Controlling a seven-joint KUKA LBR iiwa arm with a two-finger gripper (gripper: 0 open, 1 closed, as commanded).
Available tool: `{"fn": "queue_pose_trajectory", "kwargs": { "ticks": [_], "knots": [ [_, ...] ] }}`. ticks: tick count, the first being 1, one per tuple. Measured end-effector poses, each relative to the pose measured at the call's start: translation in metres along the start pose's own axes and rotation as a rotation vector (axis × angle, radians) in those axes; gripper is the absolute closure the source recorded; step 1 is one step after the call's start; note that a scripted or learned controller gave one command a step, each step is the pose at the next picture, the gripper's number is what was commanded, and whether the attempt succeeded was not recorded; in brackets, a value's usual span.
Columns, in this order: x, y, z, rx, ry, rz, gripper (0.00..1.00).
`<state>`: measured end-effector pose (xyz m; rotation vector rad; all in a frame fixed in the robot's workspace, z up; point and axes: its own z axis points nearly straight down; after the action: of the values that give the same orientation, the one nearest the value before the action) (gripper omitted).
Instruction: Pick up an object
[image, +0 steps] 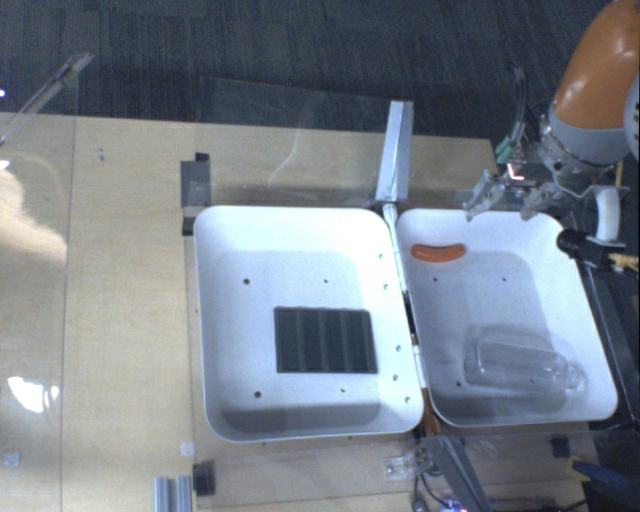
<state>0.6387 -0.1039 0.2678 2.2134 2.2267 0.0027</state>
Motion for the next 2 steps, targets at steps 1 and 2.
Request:
{"fn": "queue_pose_trajectory", "kwargs": {
  "ticks": [1, 2],
  "knots": [
    [-0.004, 0.033, 0.16, -0.014, -0.002, -0.077, 0.0],
    [0.01, 0.026, 0.167, -0.024, -0.01, -0.243, 0.0]
  ]
}}
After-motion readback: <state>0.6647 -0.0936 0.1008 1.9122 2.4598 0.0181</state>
